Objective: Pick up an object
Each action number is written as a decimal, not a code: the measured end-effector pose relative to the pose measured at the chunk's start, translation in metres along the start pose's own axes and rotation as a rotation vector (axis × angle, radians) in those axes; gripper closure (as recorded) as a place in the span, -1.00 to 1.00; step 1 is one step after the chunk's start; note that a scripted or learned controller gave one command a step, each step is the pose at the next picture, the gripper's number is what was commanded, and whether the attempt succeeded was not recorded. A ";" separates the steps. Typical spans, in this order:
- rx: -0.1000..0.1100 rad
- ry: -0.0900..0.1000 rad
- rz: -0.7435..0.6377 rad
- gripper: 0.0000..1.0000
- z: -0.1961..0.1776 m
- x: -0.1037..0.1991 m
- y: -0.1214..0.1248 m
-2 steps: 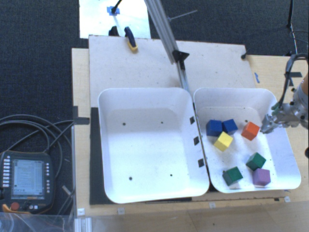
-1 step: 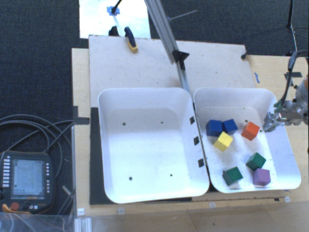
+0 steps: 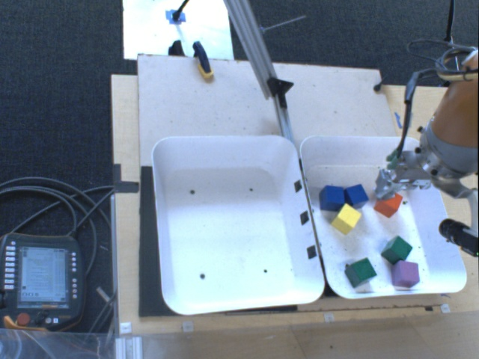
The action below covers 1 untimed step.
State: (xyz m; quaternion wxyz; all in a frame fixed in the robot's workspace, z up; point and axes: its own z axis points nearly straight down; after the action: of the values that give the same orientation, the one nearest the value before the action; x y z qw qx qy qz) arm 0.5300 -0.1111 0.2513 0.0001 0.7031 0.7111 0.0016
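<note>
Orange block sits in the right bin, just beneath my tool; how wide the tool stands I cannot tell. It looks light, stiff and smooth, so I'd pinch two opposite flat faces.

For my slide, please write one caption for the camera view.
Gripper low in the right bin, at an orange block among six others.
</note>
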 end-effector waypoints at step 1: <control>-0.001 0.000 0.000 1.00 0.002 0.057 0.019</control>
State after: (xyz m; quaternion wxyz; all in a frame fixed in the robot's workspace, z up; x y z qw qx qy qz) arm 0.5484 -0.0534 0.2498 0.0004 0.7029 0.7112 0.0018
